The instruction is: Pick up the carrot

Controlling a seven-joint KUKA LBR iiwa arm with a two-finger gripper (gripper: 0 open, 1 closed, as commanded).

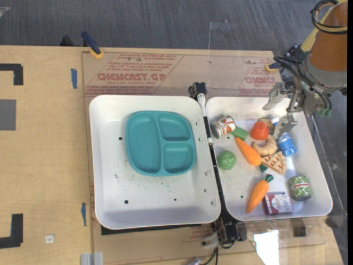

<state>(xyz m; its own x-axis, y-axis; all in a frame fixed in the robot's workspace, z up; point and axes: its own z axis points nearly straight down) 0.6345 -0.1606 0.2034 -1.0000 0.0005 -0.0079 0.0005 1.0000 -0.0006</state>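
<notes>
Two carrots are lying in the right bin (322,195): one carrot (246,148) near its middle, just beside a green ball (226,159), another carrot (257,192) nearer the front edge. Above the bin's far right part, the gripper (283,108) is hanging with its fingers spread apart, gripping nothing.

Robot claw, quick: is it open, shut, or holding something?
The grey two-finger gripper is open, holding nothing, hanging above the right white bin near the blue bottle.
</notes>
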